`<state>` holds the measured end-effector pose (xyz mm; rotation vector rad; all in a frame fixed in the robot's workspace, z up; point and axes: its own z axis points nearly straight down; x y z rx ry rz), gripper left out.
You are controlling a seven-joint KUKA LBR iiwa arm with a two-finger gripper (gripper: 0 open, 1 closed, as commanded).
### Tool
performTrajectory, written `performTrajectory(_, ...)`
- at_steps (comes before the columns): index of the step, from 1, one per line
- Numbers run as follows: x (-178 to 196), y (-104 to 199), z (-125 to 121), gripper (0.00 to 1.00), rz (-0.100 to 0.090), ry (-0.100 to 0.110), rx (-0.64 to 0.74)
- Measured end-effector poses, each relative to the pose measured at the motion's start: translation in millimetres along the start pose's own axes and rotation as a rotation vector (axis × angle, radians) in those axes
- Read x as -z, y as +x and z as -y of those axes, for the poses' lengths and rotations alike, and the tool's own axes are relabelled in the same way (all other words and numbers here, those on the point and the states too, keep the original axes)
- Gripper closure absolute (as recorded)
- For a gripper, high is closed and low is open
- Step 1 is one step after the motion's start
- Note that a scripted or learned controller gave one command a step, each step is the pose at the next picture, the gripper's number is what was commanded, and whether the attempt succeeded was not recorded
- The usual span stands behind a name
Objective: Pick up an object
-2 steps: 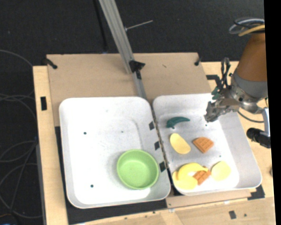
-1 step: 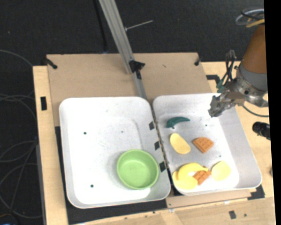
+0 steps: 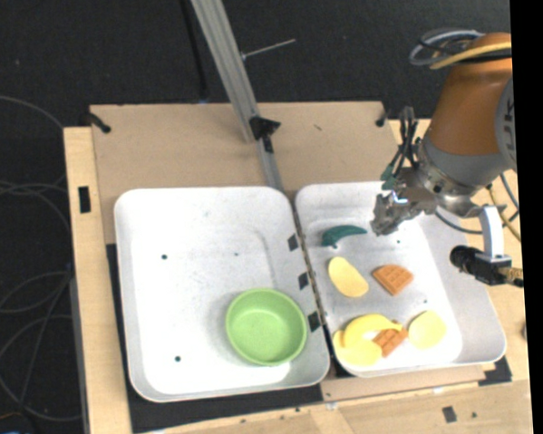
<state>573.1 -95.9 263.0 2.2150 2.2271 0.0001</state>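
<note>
Right bin [image 3: 473, 337], front edge: yellow pieces [image 3: 364, 335] with a small orange piece [image 3: 390, 341] resting on them, yellow disc [image 3: 426, 329] just beside; mid-bin a yellow oval [image 3: 347, 277] and orange waffle piece [image 3: 393, 279] sit apart with bare floor between. Teal object [image 3: 342, 234] lies near the back-left by the divider; green bowl [image 3: 266, 325] sits front-right in the left bin [image 3: 154, 227]. Arm comes in from the right, wrist angled down-left, gripper [image 3: 386, 216] over the right bin's back area just right of the teal object, can't tell finger state

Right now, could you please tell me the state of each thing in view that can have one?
gripper: above the right bin's far end, holding nothing visible.
green bowl: upright, in the left bin's near right corner.
teal piece: lying flat in the right bin.
orange waffle: lying flat, apart from the others.
yellow oval: lying flat.
</note>
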Motion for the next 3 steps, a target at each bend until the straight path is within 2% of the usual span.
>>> performTrajectory(1, 3.3, 54.1, -7.4, 1.0, -0.001, -0.002, 0.002)
performTrajectory(3, -25.1, 159.1, 2.8, 1.0, 0.0, 0.002, 0.001)
